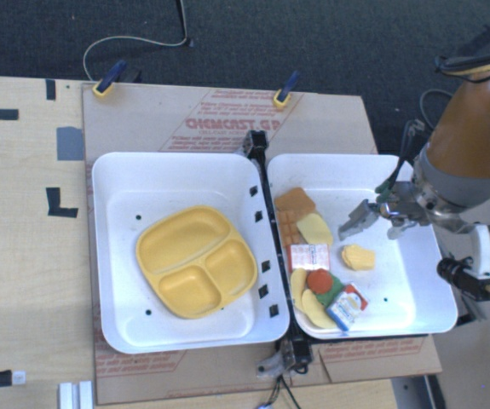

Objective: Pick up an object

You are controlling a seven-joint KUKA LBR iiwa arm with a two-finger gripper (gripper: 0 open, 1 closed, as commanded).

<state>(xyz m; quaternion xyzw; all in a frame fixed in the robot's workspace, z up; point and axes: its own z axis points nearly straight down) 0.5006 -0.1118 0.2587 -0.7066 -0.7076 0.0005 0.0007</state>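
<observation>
The two shallow white bins, left (108, 254) and right (415, 301), look like smooth, slightly glossy plastic. In the left one lies a yellow three-compartment tray (196, 261) of matt plastic. Under both is a brown cardboard sheet (142, 126), dull and printed in red. The light wooden bench top (23, 254) appears smooth. Beyond it, the dark floor covering (313, 24) looks rough, like carpet.

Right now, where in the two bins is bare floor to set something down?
Free: the right bin's floor right of the yellow lump, and its far strip behind the gripper. The left bin has margins around the yellow divided tray. Crowded: the food pile along the divider.
</observation>
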